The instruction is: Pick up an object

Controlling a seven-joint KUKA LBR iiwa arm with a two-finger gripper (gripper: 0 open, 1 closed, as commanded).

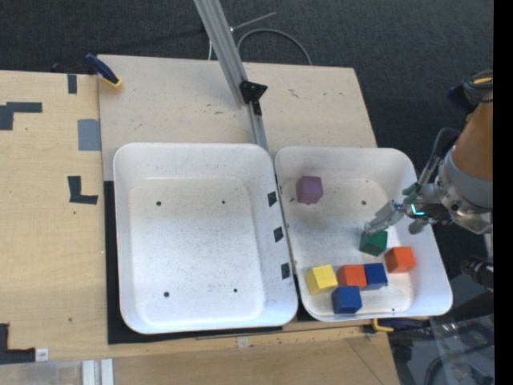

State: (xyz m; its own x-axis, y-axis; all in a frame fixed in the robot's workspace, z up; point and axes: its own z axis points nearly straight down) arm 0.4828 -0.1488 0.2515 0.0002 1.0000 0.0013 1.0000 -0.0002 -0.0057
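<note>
The right bin (353,160) holds several small blocks. A green block (373,242) sits tilted at the bin's right side, directly under the tip of my gripper (381,221), which reaches in from the right over the bin's rim. The gripper touches or nearly touches the block's top. An orange block (400,258) lies just right of the green one. Along the front lie a yellow block (322,277), another orange block (351,276) and two blue blocks (375,275) (346,299). A purple block (309,189) stands alone toward the back left.
The left bin (192,155) lies beside the right one, sharing a raised rim. A slanted metal pole (228,50) crosses the bench behind the bins. A loose cable (272,34) loops at the back.
</note>
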